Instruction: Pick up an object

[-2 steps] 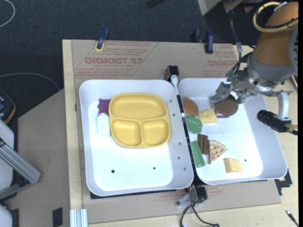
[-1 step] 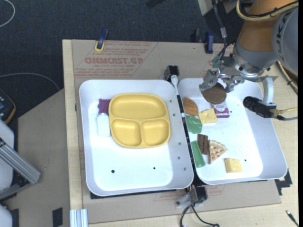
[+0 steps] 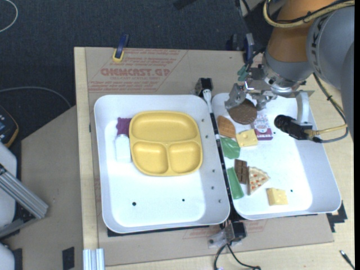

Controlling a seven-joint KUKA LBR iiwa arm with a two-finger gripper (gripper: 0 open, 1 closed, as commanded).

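Tool [image 3: 247,97] over round brown cookie [image 3: 243,113] (no long axis); grip unclear.

Red printed lettering on the flat brown cardboard sheet [image 3: 143,69] under the bins reads "CHEMCAST G.P", seen upside-right along its far edge. Finer red lines of print sit above and below that word, too small to make out. The small pink-and-white packet [image 3: 262,128] in the right bin bears markings too blurred to read.
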